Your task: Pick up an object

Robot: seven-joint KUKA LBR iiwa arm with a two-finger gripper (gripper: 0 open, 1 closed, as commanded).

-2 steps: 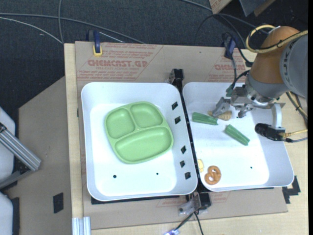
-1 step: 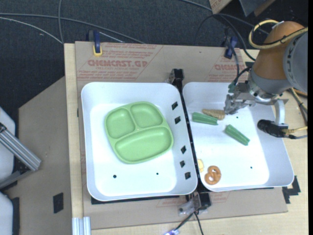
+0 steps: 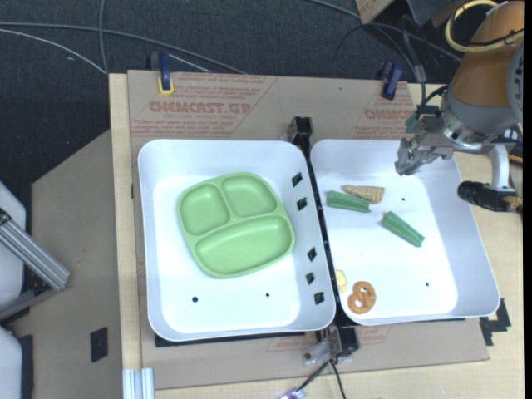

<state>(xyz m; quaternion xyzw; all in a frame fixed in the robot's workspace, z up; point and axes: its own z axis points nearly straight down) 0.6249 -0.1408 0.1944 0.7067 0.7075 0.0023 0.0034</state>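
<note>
Claw (image 3: 406,166): over the right bin's (image 3: 465,302) far edge; whether clenched or released cannot be told. In that bin: cone-shaped piece (image 3: 365,193) and green stick (image 3: 347,202) near its far left, second green stick (image 3: 403,229) mid-bin, pretzel (image 3: 362,297) at its near-left corner. Beside it, left bin: green divided plate (image 3: 236,224).

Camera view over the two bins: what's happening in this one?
A grey KUKA arm reaches in from the right, its end effector hanging above the far edge of the right bin, with nothing seen between its fingers. In that bin lie two green bean-like pieces, a tan cone-shaped piece and a small pretzel. The left bin holds a green divided plate. Nothing is picked up yet.
</note>
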